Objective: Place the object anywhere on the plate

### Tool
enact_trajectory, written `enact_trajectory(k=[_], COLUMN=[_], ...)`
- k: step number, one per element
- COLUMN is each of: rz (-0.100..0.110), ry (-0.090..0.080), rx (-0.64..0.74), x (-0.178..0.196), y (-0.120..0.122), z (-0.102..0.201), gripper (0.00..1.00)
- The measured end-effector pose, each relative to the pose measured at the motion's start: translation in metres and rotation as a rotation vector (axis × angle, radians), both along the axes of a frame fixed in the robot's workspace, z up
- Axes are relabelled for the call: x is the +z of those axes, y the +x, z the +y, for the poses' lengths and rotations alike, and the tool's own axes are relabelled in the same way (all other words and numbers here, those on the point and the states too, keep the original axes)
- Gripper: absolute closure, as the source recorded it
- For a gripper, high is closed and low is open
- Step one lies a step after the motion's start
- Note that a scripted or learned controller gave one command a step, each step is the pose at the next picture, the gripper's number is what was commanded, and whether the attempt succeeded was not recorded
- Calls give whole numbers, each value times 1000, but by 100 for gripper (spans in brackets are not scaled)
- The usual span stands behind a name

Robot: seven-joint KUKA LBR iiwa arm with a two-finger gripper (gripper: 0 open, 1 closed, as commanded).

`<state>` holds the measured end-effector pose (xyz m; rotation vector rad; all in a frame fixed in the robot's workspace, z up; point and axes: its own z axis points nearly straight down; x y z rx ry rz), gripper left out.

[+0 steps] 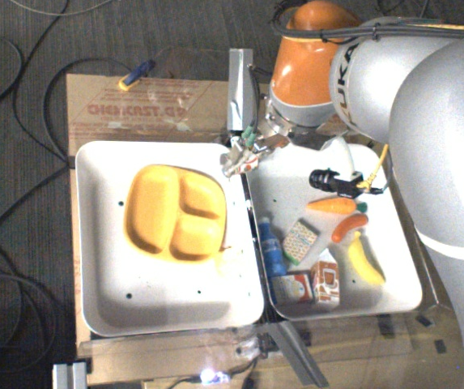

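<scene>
Grey carpet under two white bins point(94, 298), yellow plate point(176, 211) left, gripper point(244, 154) state unclear.

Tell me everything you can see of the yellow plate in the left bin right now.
The yellow plate is a rounded-square tray that looks like glossy plastic, split by raised ridges into three compartments: one long one on its left side and two smaller ones on its right. It lies flat, slightly turned, on the floor of the left bin, nearer the bin's far right part. Nothing sits in any compartment. The claw hangs over the divide between the bins, beyond the plate's far right corner, not touching it.
</scene>
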<state>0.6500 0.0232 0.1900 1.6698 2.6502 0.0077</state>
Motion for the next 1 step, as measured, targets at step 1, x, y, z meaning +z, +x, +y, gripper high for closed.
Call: enact_trajectory(k=[1], rz=[12], ry=[0], rx=[0], x=[-6], y=[-3], z=[0], gripper=[0])
